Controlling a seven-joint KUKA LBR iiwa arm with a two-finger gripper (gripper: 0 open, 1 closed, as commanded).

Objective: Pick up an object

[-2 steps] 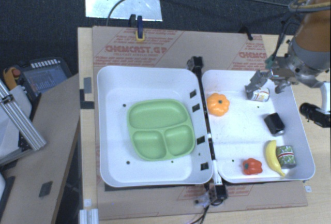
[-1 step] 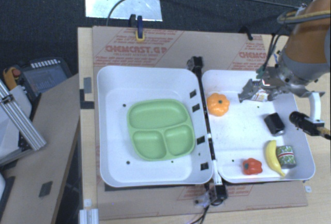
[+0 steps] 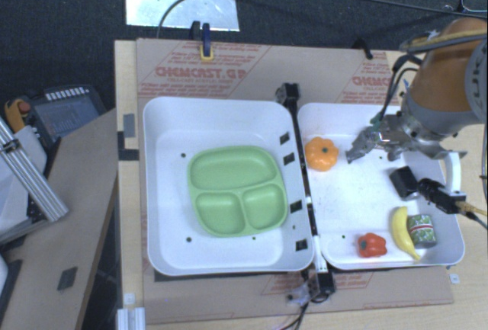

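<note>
Green tray (image 3: 232, 191): far left of gripper, alone in left bin (image 3: 164, 245), likely a drop spot.
Pumpkin (image 3: 321, 154): just left of gripper, nearest candidate.
Gripper (image 3: 358, 152): low over right bin (image 3: 450, 252); spread cannot be told, nothing visibly held.
Pepper (image 3: 371, 245), banana (image 3: 402, 231), can (image 3: 422, 230): clustered toward the near rim; can overlaps banana.

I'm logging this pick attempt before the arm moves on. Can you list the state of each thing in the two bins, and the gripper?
green divided plate: flat in the left bin, compartments bare.
orange pumpkin: upright in the right bin, near the divider, untouched.
red pepper: resting at the right bin's front.
banana: lying beside the small can.
small can: against the banana; upright or tipped unclear.
gripper: over the right bin, beside the pumpkin, holding nothing visible.
</note>
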